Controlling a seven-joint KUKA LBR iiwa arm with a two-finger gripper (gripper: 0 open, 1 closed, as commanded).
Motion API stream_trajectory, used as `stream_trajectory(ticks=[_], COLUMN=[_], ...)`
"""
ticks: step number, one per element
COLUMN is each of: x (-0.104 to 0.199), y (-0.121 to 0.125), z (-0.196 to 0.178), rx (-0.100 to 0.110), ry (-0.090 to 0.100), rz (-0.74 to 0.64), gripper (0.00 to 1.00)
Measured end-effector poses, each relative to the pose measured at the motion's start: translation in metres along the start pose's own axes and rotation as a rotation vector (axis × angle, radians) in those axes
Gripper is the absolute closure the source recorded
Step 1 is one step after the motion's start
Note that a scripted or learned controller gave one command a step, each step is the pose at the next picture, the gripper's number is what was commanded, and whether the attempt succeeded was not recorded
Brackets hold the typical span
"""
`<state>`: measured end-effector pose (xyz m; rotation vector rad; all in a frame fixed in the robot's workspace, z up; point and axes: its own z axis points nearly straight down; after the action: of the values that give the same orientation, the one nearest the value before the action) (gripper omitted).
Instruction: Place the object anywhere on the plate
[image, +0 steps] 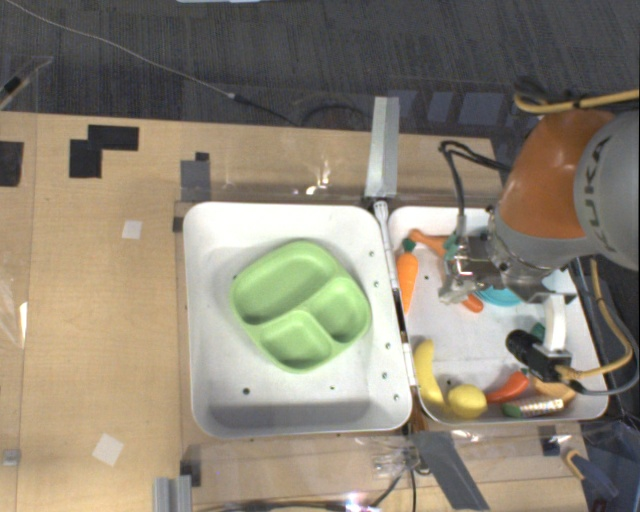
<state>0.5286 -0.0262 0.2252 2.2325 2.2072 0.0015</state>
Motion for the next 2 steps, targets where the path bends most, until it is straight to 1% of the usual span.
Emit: stream_trajectory(ticks=[1,2], x=[0.099,0.187], y=[-0.038,0.004], z=[0.041,0.068], rx=[-0.001,0.0], ry=[0.002,0.003], rz=[-0.281,-0.395], gripper=[1.0,1.0])
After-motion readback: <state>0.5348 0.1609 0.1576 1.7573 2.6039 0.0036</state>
